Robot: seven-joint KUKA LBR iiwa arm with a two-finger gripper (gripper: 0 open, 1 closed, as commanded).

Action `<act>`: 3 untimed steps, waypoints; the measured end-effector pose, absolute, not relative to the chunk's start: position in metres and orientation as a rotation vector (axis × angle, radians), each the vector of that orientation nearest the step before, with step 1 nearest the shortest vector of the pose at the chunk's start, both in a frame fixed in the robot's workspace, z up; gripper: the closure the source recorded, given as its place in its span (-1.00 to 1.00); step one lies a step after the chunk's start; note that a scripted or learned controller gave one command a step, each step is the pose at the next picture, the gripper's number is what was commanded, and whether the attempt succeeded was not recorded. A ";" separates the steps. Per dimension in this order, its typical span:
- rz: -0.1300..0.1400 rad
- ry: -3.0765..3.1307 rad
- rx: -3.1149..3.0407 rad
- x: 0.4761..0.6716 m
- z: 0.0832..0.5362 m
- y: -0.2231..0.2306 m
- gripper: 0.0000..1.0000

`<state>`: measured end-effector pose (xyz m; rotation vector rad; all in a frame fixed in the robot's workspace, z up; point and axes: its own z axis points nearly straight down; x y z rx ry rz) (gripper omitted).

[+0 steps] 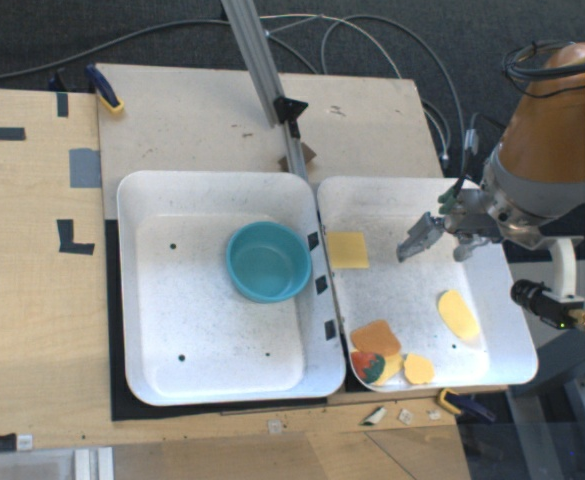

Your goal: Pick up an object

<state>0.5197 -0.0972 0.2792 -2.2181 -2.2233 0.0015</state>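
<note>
Two-finger gripper (442,240) — jaws apart, holding nothing — poised over right white bin (512,373) between flat yellow square (349,250) and yellow oval piece (458,315); pick not yet begun.

Me over the right-hand bin, nothing between my fingers.

My two-finger gripper (442,236) hangs spread above the right shallow white bin (507,363), with a flat pale-yellow square (349,250) to its left. Nearer the front lie a yellow oval piece (458,314), an orange chunk (376,337), a small yellow round piece (418,369) and what may be a red-and-green toy (370,367). The left shallow white bin (152,268) holds a round teal plastic bowl (268,260).
</note>
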 end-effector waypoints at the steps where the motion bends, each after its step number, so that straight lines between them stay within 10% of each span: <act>1: 0.001 -2.223 -2.218 0.520 0.279 -0.097 -1.00; 3: 0.008 -2.218 -2.217 0.511 0.170 -0.100 -1.00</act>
